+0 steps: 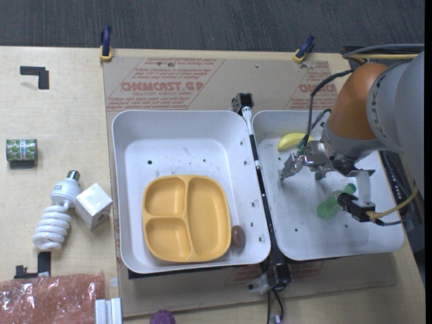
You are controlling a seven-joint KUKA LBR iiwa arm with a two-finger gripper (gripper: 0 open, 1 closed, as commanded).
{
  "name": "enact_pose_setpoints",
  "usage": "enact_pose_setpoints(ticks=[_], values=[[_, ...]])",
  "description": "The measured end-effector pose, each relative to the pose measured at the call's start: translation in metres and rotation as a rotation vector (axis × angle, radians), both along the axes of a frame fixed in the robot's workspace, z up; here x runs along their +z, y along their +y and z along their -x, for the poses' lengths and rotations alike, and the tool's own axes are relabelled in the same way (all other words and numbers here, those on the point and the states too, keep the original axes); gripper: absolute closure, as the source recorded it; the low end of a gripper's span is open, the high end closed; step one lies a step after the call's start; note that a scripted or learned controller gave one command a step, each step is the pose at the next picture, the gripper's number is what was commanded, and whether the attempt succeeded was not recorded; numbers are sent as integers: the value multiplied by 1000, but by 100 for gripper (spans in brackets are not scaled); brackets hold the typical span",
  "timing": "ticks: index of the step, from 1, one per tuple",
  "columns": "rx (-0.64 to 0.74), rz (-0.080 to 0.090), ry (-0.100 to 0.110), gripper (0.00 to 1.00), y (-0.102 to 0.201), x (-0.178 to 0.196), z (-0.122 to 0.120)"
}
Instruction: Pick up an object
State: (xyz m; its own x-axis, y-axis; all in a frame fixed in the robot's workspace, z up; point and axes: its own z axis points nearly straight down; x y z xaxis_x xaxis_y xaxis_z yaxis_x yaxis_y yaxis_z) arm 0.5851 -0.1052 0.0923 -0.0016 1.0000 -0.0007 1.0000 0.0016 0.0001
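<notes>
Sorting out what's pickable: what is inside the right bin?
In the right bin: a yellow object and a green object, with the gripper between. The arm covers its far right corner.

A yellow banana [291, 140] and a green object [329, 207] — perhaps translucent — lie in the right bin [297, 241].

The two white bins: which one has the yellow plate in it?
The left bin holds the yellow divided plate. The right bin has a yellow banana-like thing and a green object instead.
</notes>
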Motion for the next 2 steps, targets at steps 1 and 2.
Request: enact_pose_setpoints(ticks=[1, 2], values=[[0, 1, -2, 100, -1, 11, -1], [0, 1, -1, 100, -84, 13, -47]])
